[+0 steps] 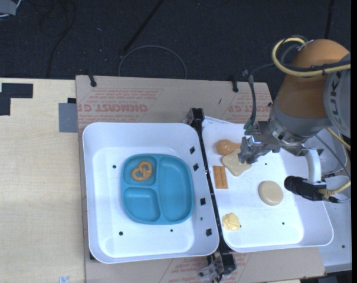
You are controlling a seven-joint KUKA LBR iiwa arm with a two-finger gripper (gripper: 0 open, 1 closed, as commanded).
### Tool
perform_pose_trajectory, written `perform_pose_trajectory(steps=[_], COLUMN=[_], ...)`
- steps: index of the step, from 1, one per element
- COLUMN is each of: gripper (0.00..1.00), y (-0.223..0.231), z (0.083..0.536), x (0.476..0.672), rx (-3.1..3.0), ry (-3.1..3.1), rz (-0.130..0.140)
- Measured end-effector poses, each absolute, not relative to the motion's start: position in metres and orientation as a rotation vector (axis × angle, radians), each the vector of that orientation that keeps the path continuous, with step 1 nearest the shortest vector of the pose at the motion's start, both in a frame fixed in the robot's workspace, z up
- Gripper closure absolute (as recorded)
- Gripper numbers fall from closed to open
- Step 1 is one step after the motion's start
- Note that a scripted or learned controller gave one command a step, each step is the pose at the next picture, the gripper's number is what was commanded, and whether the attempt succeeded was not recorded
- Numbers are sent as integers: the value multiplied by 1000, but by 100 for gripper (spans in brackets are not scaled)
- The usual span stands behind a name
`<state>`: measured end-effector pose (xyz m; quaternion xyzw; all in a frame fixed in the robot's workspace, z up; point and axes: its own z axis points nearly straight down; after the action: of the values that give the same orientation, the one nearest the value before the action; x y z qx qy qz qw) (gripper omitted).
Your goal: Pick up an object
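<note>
Hovering low, the gripper (246, 156) sits directly over a pale toast slice (237, 165); whether it is clenched, I cannot tell. The slice looks light, stiff and flat, so pinching across its thin edges seems best.

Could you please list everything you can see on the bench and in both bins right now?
left bin: one, white, holds the tray
right bin: one, white, holds loose food pieces
divided tray: one, blue, left bin
pretzel: one, orange-brown, tray's upper-left compartment
bread slice: one, tan, under the end effector
roll: one, orange-brown, right bin top
cracker: one, brown, right bin's left edge
round bun: one, beige, right bin middle
yellow lump: one, right bin bottom
end effector: one, grey, over the bread slice
</note>
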<state>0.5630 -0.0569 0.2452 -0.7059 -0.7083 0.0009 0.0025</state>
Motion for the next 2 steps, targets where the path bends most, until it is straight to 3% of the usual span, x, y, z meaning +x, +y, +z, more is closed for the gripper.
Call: perform_pose_trajectory(steps=[2], gripper=[100], y=[44], z=[253], x=[596], rx=[-2214], ry=[-2225], rz=[0])
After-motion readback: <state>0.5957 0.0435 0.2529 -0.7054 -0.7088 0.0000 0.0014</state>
